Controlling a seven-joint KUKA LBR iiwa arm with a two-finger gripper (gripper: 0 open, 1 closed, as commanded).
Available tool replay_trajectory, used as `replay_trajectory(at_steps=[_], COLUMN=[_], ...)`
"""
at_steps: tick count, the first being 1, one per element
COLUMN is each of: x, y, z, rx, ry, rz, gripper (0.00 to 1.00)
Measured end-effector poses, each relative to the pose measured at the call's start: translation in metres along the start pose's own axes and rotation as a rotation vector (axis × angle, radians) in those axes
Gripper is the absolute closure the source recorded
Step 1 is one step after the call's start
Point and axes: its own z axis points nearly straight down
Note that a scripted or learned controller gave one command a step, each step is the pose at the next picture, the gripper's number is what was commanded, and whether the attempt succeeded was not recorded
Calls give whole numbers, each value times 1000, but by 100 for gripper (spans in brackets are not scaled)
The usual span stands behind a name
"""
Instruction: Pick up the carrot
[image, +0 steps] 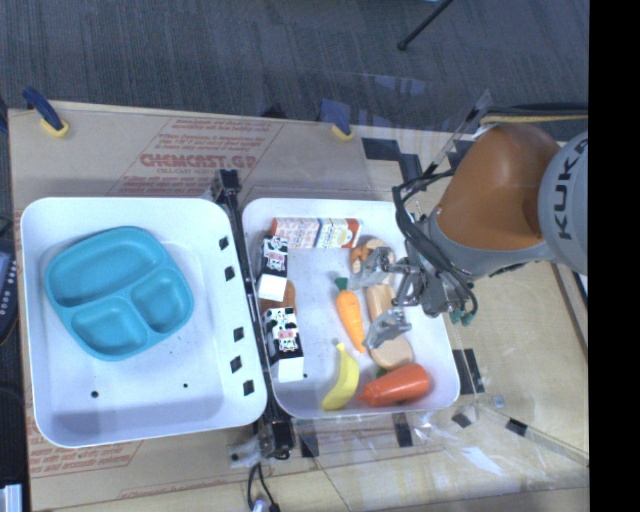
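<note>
The orange carrot (350, 317) with a green stem end lies in the middle of the right bin (310, 392), pointing toward the near side. My gripper (385, 294) hovers just to its right, open, one finger (377, 263) toward the far side and the other (391, 326) toward the near side. Between the fingers lies a tan bread piece (379, 300), not the carrot. The carrot is apart from both fingers.
Around the carrot lie a yellow banana (343, 380), a red pepper (396, 384), a tan bun (392, 352), two cow-print cartons (283, 333) along the left wall and an orange-and-white box (315, 232) at the far wall. A blue divided plate (117, 291) rests in the left bin (130, 415).
</note>
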Motion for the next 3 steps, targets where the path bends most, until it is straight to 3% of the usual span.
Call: replay_trajectory(at_steps=[1,2,3], x=[-24,-25,29], y=[6,8,50], z=[121,111,64], rx=[-1,-1,-2], ry=[-3,-4,-3], rz=[99,91,111], gripper=[0,100,100])
